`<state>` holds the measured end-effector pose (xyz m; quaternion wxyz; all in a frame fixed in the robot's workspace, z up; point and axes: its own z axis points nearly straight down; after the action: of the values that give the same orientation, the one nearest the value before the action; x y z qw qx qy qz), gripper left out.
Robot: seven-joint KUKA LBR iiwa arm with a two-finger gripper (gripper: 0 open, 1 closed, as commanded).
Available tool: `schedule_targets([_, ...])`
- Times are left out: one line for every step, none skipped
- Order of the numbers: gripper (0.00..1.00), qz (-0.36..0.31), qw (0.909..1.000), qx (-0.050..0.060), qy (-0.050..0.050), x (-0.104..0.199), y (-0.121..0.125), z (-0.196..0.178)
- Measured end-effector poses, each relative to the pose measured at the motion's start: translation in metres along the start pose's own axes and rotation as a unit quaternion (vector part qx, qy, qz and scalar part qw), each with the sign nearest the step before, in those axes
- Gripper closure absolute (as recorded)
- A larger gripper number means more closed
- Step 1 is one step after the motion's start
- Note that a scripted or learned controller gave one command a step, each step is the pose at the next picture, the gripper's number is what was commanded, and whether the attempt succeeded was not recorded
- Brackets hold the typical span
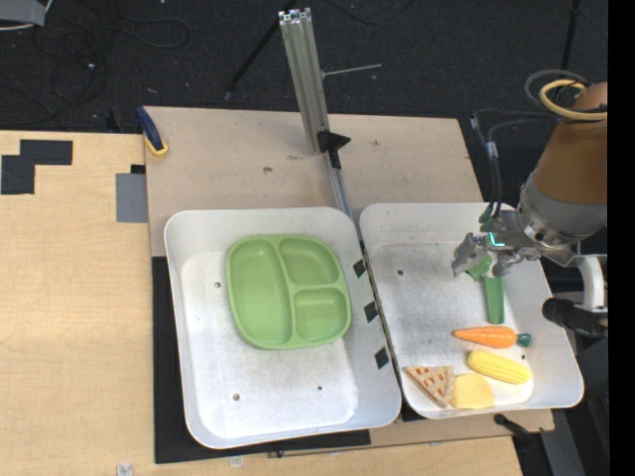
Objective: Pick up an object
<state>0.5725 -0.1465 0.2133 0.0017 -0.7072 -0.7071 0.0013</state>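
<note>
Gripper (486, 258): over right bin (417, 296), finger state cannot be told | green stick-shaped item (494, 298): directly below gripper | carrot (486, 336), corn cob (499, 367), pizza slice (430, 383): bin's near end | green divided plate (289, 291): left bin (198, 365) | no legible writing.

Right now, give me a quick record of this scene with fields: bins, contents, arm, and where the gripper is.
left bin: green divided plate
right bin: green stick, carrot, corn cob, pizza slice, yellow block
toy cluster: near right corner of right bin
arm: reaches in from the right
gripper: over right bin, at the green stick's upper end
grasp: cannot tell
</note>
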Motion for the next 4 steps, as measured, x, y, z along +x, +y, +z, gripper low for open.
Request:
schedule_targets([0.0,0.0,1.0,-0.002,0.0,0.0,0.001,-0.001])
schedule_targets([0.0,0.001,1.0,0.002,0.0,-0.005,-0.003,0.044])
schedule_targets([0.0,0.0,1.0,0.002,0.001,-0.004,0.006,0.099])
schedule_targets([0.0,0.001,1.0,-0.002,0.0,-0.004,0.008,0.122])
